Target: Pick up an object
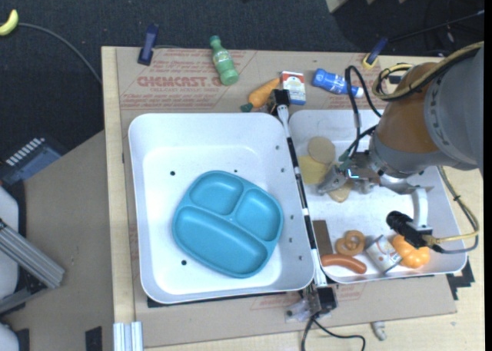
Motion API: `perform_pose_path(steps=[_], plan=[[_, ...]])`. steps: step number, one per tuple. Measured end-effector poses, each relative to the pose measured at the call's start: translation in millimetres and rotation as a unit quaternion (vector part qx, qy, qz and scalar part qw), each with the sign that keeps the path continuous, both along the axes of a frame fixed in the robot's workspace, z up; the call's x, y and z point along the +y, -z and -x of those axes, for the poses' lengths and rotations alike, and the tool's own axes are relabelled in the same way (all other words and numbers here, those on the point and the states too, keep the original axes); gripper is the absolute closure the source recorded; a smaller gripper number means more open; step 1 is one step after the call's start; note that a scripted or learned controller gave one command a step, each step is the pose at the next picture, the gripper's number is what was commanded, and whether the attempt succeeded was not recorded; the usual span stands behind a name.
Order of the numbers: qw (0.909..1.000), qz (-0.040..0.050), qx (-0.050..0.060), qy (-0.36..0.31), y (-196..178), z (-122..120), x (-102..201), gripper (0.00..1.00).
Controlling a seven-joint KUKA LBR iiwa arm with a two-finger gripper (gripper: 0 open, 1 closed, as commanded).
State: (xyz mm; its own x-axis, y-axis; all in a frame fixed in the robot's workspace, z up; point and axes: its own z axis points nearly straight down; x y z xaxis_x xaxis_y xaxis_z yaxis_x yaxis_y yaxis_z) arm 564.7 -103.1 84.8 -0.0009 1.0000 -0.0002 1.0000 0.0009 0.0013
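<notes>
My gripper (335, 182) is low in the right bin (438, 188), near its left wall. It hovers over a small tan piece (339, 193), just right of a pale yellow cup-like object (313, 167) and a tan round lid (321, 147). The arm's grey body and orange band (403, 123) hide the bin's upper right part. Along the bin's front lie a brown block (320, 236), a pretzel-shaped toy (352, 243), a toy hot dog (344, 264), a small can (381, 253) and an orange toy (412, 254).
The left bin (146, 150) holds a blue divided plate (227, 222). Behind the bins on the bench lie a green bottle (224, 61), a blue marker (147, 44), a toy carrot (263, 93), a small carton (292, 87) and a blue can (332, 81).
</notes>
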Motion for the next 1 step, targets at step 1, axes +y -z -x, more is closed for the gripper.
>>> perform_pose_path(steps=[1], plan=[[1.0000,0.0004,-0.001,0.000,-9.9,-0.2,-0.1,1.00]])
